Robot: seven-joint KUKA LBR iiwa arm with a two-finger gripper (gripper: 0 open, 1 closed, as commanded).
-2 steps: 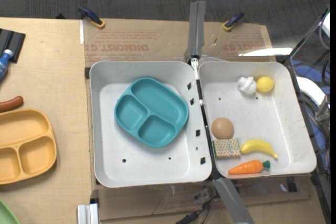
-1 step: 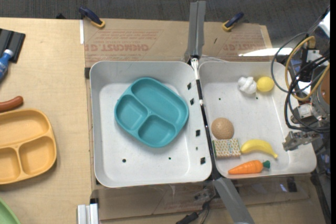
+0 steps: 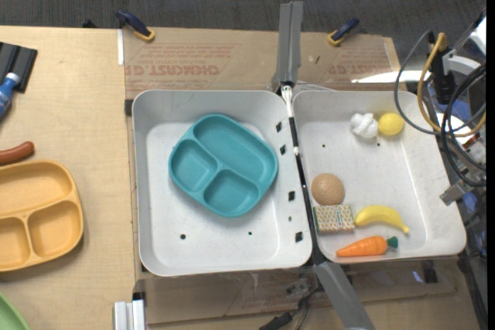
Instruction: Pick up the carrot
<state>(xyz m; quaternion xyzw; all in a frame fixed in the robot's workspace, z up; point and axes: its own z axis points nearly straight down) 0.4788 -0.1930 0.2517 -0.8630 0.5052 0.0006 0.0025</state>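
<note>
The orange carrot point(image 3: 363, 246), with a green stub at its right end, lies flat along the near wall of the right bin point(image 3: 433, 166). A yellow banana point(image 3: 381, 217) lies just above it. To the carrot's upper left, a small tan speckled block point(image 3: 334, 219) rests beside the bin's left wall.
A brown round ball point(image 3: 328, 188), a white lump point(image 3: 363, 125) and a lemon point(image 3: 390, 124) also lie in the right bin. The left bin point(image 3: 155, 243) holds a teal divided tray point(image 3: 223, 165). Cables point(image 3: 445, 120) hang at the right edge. An orange divided tray point(image 3: 35, 216) sits on the bench, far left.
</note>
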